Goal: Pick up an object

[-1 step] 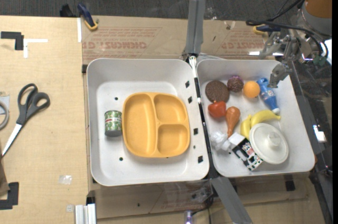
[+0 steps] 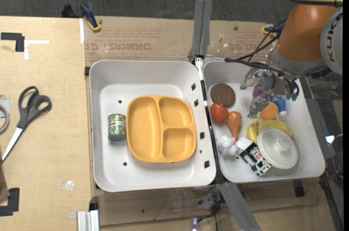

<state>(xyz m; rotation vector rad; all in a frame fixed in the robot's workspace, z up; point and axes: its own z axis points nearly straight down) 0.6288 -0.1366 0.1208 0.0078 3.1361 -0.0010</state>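
Pale wooden bench [image 2: 43, 170] carries two shallow white bins, with black-handled scissors [image 2: 24, 113] lying off to the side. My gripper [image 2: 265, 95] hangs over the right bin [image 2: 311, 167], just above a small orange ball [image 2: 269, 111], and I cannot tell its state. Beneath it sit a round brown disc [image 2: 222, 94], a red tomato [image 2: 219, 112], an orange carrot [image 2: 234, 123], a yellow banana [image 2: 253, 129] and a white round lid [image 2: 277, 147]. Left bin [image 2: 101, 170] holds a yellow divided plastic plate [image 2: 161, 128] beside a small green can [image 2: 116, 127].
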